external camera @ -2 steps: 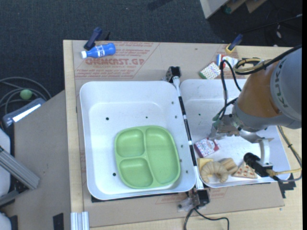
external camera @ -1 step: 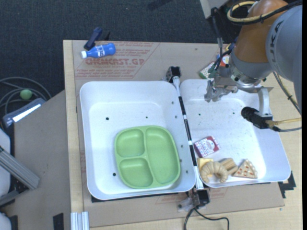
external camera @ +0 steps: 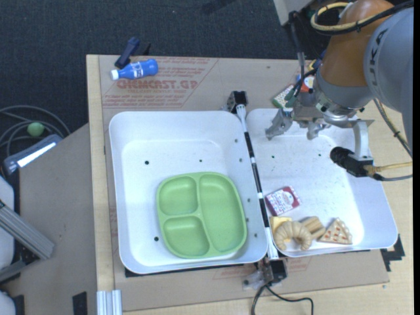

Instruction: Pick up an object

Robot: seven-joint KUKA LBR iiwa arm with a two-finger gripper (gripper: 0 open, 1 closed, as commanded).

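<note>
The two-finger gripper [external camera: 293, 126] hangs over the far end of the right white bin [external camera: 367, 195], fingers spread apart with nothing between them. Bare floor lies open beneath it. The objects crowd the near rim: a glossy red packet [external camera: 282, 200] by the dividing wall, then a tan croissant-shaped toy [external camera: 296, 234] and a pizza-slice wedge [external camera: 336, 232]. A smooth green divided plastic plate [external camera: 200, 214] sits in the left white bin [external camera: 131, 176].

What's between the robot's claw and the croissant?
In the camera view, bare white bin floor lies below the gripper, then a small red packet sits just before the croissant.
</note>
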